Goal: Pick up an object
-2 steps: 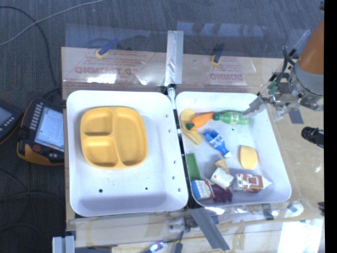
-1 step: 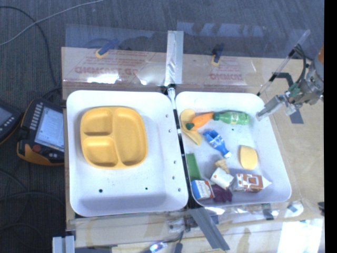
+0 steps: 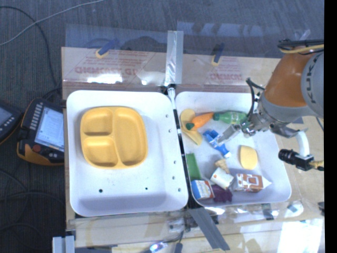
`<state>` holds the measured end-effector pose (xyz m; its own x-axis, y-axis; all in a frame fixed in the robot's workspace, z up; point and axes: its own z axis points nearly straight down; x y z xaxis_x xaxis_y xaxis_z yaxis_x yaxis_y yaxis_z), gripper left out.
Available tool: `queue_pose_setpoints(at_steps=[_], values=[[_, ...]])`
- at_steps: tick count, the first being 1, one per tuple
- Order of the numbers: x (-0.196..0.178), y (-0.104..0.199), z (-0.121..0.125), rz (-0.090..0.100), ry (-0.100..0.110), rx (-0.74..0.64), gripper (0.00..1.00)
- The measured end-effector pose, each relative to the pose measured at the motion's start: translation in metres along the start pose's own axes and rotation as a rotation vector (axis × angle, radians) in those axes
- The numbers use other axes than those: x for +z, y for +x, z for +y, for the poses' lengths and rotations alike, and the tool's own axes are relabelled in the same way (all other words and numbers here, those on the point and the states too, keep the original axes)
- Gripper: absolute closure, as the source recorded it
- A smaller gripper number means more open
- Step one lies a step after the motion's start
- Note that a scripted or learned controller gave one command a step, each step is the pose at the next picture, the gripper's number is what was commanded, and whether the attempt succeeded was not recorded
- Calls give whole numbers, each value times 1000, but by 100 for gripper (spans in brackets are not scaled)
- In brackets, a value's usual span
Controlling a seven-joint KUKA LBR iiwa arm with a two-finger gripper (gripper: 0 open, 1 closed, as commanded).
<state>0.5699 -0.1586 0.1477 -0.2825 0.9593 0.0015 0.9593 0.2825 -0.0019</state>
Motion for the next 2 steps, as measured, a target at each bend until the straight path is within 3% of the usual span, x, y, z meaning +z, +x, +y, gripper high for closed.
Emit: queue_pose_setpoints(at_steps=[1, 2], values=[[0, 0, 0, 0, 0, 0, 0], [-38, -8, -24, -2, -2, 102, 0]])
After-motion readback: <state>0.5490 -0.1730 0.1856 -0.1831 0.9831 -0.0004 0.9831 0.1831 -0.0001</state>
